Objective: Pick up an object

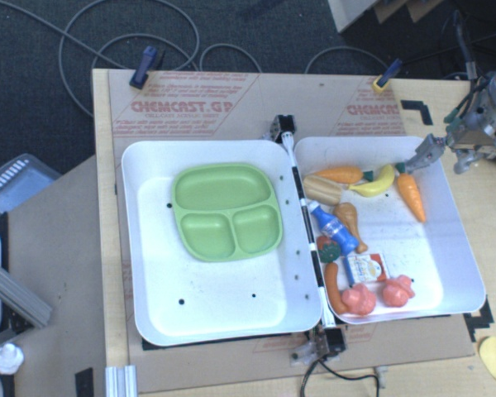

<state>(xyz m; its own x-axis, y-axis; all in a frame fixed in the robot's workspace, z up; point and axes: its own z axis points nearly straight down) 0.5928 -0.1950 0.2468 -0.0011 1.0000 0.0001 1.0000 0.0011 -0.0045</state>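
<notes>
Honestly, w/ the gripper (430,150) at the right white bin's (463,246) far edge, jaws too blurry to tell wide or narrow, I'd drop straight onto the lone orange plastic carrot (411,197) just below it, bc the left-side pile is crowded.

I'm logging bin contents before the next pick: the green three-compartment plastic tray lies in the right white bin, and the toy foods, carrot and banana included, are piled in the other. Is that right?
Not quite. The camera view shows the green three-compartment plastic tray lying in the left white bin, not the right one. The toy foods, including the orange toy carrot and the yellow toy banana, are in the right white bin.
</notes>
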